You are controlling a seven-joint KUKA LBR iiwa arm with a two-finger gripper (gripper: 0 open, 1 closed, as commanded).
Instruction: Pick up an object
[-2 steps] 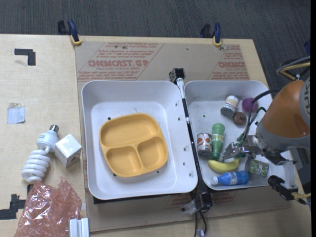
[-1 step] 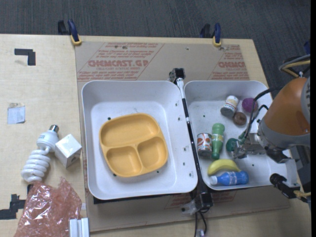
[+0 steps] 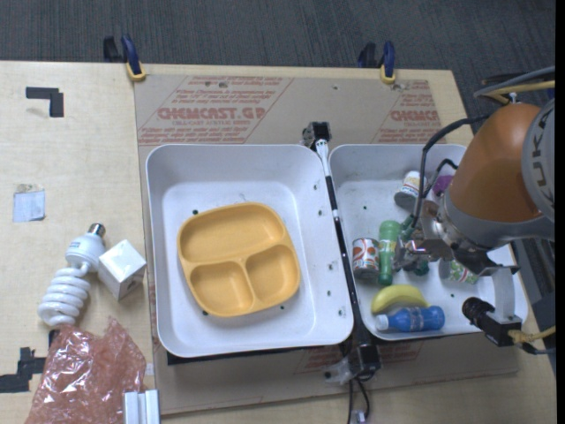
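The grey arm with its orange band (image 3: 499, 170) reaches into the right-hand shallow white bin (image 3: 366, 179), and its gripper (image 3: 422, 253) sits low among the clutter near the middle of that bin. The metal parts there blend with the objects around them, so whether the gripper is spread or closed, or has anything in it, cannot be told from this angle.

Candidate objects all rest on the bin floor. A green plastic bottle (image 3: 387, 251) lies just beside the gripper, with a red-and-white printed can (image 3: 365, 256) touching it on the side toward the bin divider. A yellow plastic banana (image 3: 398, 298) and a blue bottle with a white cap (image 3: 411, 320) lie near the front edge of the bin. A small white jar (image 3: 410, 186) sits toward the back edge.

The left-hand white bin (image 3: 163, 237) holds a yellow three-compartment plastic tray (image 3: 238, 259), well apart from the arm.

Assessment: nothing appears lifted; the approach seems made, possibly onto the green bottle. The grasp and the lift remain unconfirmed.
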